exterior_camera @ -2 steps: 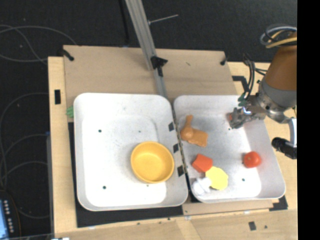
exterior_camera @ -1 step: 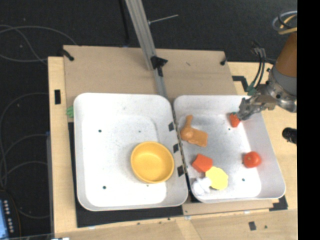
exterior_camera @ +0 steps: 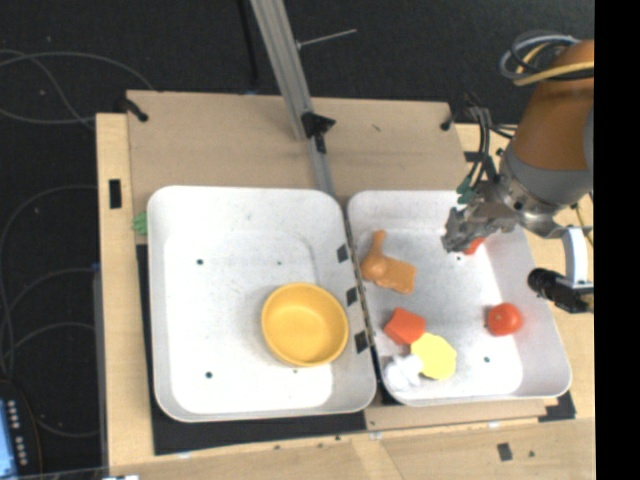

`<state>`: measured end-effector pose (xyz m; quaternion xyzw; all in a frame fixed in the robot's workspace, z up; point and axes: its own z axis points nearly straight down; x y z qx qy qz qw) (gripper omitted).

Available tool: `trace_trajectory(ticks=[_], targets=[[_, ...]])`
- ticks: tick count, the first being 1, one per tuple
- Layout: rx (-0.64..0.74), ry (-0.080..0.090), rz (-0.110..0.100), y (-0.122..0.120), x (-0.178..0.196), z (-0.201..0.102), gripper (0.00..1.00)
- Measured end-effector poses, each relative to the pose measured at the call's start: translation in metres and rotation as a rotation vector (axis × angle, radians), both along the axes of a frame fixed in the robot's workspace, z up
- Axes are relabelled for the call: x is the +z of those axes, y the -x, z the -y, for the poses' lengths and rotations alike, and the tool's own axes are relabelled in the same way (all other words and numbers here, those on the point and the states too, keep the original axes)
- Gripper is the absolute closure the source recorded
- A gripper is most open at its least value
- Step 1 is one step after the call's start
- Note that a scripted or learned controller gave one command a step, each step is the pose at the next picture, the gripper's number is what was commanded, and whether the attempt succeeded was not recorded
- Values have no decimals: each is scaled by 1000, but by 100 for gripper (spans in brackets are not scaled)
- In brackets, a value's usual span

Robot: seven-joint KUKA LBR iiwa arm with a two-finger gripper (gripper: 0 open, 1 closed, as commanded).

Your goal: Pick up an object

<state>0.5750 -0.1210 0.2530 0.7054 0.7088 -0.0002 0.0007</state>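
On the bench, two shallow white plastic bins sit side by side. Left bin (exterior_camera: 200, 228) bears a round yellow bowl (exterior_camera: 304, 324), upright, near its lower right corner. Right bin (exterior_camera: 545, 368) holds the rest. A tan-orange toy figure (exterior_camera: 386, 266) lies near its left wall, its long axis running from a narrow end at upper left down to a wider end at lower right. Below it sits a small red-orange block (exterior_camera: 404, 325), touching a rounded yellow piece (exterior_camera: 436, 356), which overlaps a white lump (exterior_camera: 403, 373) at the bin's lower left corner. Further right, a small red ball-like object (exterior_camera: 504, 318) rests apart from the others. Above it, the grey gripper (exterior_camera: 462, 238) hangs over the bin's upper right part, a bit of red just beside its tip; whether its fingers are spread or pinching cannot be told.
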Motion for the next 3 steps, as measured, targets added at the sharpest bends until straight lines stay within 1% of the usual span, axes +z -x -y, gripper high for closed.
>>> trace_trajectory(ticks=[1,2,3], targets=[[3,-3,1,4,9,-54,100],[2,-2,-1,17,-3,-110,100],[3,-3,-1,31,-6,-165,100]])
